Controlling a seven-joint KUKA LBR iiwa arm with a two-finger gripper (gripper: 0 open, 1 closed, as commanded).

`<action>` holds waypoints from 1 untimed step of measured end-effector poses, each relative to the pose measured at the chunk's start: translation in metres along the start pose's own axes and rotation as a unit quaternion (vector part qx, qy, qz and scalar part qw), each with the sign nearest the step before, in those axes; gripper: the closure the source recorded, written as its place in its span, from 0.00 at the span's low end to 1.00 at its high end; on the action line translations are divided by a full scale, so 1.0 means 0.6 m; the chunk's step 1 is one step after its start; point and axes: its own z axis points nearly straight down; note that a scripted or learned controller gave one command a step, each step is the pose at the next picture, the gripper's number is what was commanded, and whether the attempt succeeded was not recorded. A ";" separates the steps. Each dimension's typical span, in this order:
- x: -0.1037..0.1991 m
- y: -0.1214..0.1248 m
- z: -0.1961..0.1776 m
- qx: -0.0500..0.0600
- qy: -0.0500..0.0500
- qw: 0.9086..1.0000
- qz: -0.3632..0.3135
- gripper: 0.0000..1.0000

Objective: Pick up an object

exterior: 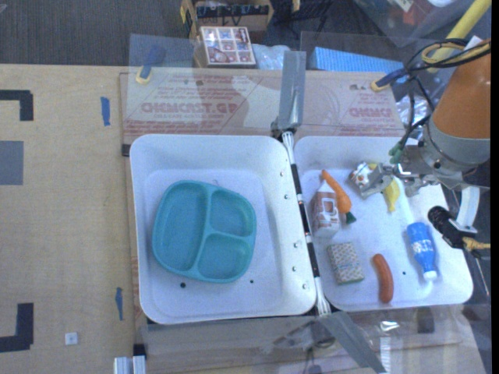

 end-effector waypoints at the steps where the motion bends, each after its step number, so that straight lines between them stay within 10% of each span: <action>1: -0.066 0.109 0.153 -0.012 -0.003 0.997 0.072 0.00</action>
